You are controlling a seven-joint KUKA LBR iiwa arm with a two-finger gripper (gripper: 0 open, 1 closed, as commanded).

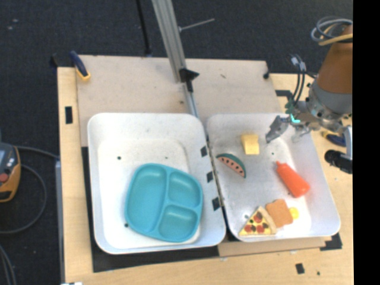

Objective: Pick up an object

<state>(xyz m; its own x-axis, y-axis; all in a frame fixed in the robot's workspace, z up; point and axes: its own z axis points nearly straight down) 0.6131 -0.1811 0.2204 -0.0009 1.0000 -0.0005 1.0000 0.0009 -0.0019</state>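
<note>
Grey gripper (287, 129) above right bin (317, 159), fingers spread apart, holding nothing. Yellow block (250, 143) just beside; orange carrot (292, 179), watermelon slice (231, 164), pizza slice (259, 224) nearby.

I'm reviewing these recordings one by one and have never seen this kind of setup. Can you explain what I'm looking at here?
One camera looks down at a slant on a bench with two shallow white bins. A grey and orange robot arm reaches in from the right; its claw hangs over the right bin with nothing between its fingers. That bin holds toy food: a yellow block, a watermelon slice, an orange carrot-like piece, a pizza slice and a toast-like piece. The left bin holds a blue divided plate.
</note>
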